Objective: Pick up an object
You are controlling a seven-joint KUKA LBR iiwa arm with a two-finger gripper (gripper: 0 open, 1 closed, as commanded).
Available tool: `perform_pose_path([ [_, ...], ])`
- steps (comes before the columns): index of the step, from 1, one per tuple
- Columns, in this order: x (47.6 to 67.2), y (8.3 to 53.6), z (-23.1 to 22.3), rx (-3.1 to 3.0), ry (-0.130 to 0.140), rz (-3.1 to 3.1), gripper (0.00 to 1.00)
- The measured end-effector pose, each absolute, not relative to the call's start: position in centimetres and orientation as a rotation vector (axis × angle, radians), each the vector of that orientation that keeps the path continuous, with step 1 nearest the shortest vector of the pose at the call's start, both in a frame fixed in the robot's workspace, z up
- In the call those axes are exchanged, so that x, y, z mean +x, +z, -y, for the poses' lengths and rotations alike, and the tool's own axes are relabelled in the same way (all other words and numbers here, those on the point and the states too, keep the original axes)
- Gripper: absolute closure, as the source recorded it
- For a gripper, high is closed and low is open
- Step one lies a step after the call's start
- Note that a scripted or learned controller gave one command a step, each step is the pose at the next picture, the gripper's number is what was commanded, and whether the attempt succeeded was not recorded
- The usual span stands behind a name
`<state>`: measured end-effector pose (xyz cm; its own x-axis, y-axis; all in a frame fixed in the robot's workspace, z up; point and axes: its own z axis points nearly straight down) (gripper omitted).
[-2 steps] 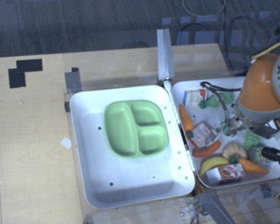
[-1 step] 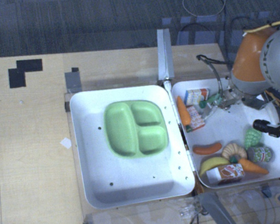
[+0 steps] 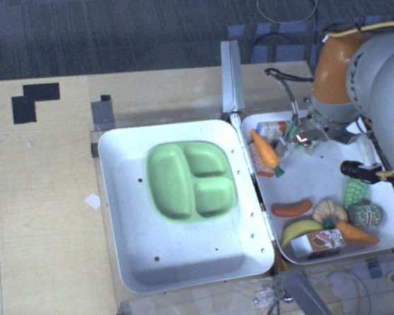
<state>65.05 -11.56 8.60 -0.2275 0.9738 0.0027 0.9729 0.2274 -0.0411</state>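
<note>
My gripper [image 3: 299,133] hangs over the far end of the right bin [image 3: 313,171], below the orange-banded wrist. Just left of it an orange carrot [image 3: 264,149] lies on a red-and-white packet [image 3: 272,130]; whether the gripper touches either I cannot tell. Nearer the front of the bin lie a red sausage [image 3: 292,208], a yellow banana [image 3: 300,230], a tan pastry [image 3: 329,209], a second carrot [image 3: 357,234], a small red-labelled box [image 3: 324,242], a green leafy toy [image 3: 356,191] and a round green-and-purple toy [image 3: 366,215].
The left bin [image 3: 131,232] holds a green divided plate [image 3: 190,180]. A metal divider post [image 3: 230,78] stands between the bins at the back. The grey arm covers the right bin's right wall. The middle of the right bin floor is bare.
</note>
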Motion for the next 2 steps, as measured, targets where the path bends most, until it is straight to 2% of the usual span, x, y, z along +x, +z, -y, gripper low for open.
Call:
perform_pose_path([
  [1,65.5,10.0,11.4,-1.933,0.038,2.459,1.00],
  [2,66.2,24.5,5.7,-2.013,-0.008,2.423,1.00],
])
